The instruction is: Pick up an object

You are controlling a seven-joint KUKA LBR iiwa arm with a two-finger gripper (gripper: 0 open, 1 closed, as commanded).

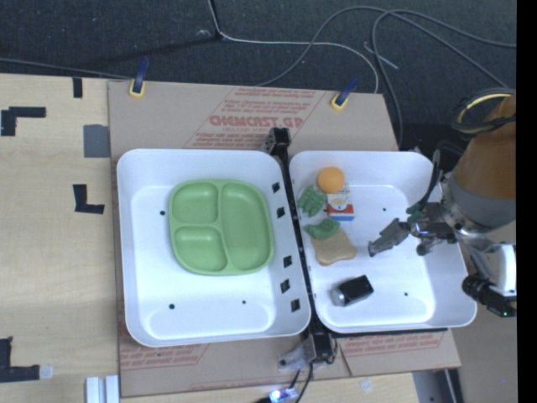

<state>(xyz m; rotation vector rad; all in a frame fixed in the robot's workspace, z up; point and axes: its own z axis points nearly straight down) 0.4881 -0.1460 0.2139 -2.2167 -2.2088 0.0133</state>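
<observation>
In the right bin lie an orange ball, a green leafy piece, a small red and white item, a tan bread-shaped piece and a black block. My gripper hangs over the right half of this bin, right of the tan piece and above the black block. Its fingers are spread apart, open, with nothing between them. The grey arm with its orange band reaches in from the right.
The left bin holds a green divided plate. Black clips run along the joint between the bins. Both bins rest on a cardboard sheet; cables cross the dark floor behind.
</observation>
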